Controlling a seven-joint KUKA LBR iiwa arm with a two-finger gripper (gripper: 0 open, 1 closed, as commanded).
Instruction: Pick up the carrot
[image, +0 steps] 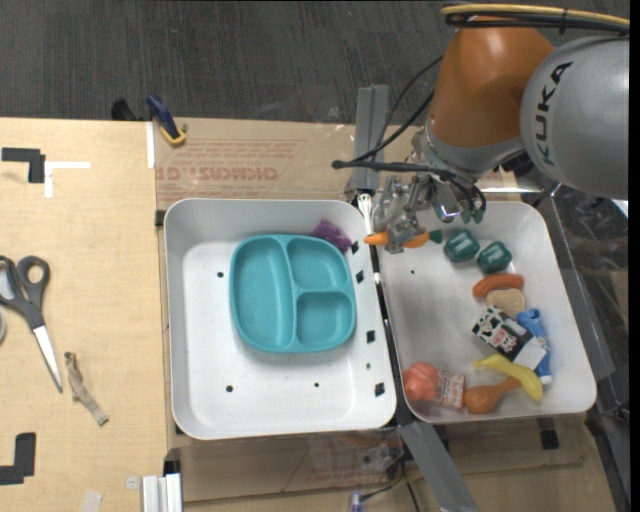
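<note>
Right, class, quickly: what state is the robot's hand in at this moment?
Hand: closed on the carrot, whose orange ends stick out on both sides of it, near the far left corner of the right bin.

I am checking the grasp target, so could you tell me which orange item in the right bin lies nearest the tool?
The carrot, directly at the tool by the bin's upper-left corner; the orange sausage-shaped toy lies farther right.

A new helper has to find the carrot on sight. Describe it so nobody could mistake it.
Start at the right bin, the one crowded with toys. At its top left corner, against the wall shared with the left bin, a small orange carrot lies under the gripper. It is the thin, pointed orange piece; the two teal items beside it are blocky, and the other orange toys sit lower down.
</note>
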